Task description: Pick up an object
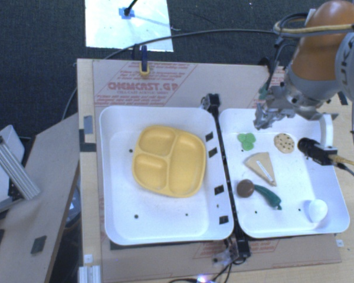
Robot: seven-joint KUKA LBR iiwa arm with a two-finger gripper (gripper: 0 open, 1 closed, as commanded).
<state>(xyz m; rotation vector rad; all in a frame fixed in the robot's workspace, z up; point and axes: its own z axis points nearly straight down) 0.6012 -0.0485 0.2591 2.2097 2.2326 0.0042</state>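
The claw [264,121], its grip impossible to tell, hovers at one o'clock of the green piece [246,140]; it should centre squarely above before descending.

A: Left bin [115,175] contents?
B: Yellow divided tray [169,160], approx. centre. Black clips [219,190] along the divider betw. bins.
A: Beyond the bench?
B: White sheet [106,16] w/ blue mark [125,12], dark floor.

Bench [165,78]: brown board, red lettering. Two white bins side by side directly on it, left bin [121,175], right bin [327,208], touching along middle.
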